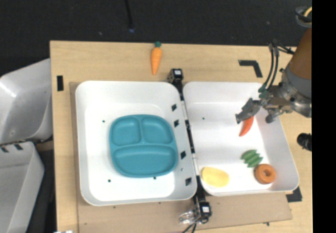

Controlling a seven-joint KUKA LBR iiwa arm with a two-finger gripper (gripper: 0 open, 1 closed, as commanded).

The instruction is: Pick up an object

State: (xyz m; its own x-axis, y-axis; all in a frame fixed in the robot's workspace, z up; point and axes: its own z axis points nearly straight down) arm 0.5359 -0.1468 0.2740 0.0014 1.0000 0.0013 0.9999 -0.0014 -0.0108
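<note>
Red chilli (245, 126) sits just below the gripper (257, 111); whether the fingers grip it I cannot tell. Open white bin floor (215, 122) lies left of the fingers, right rim close behind.

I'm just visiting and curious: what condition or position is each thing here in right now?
gripper: over the right bin, just above the red pepper
red pepper: in right bin, under the gripper
green vegetable: lying in right bin
donut: flat in right bin
yellow piece: lying in right bin
blue divided plate: upright in left bin
carrot: on the bench
</note>
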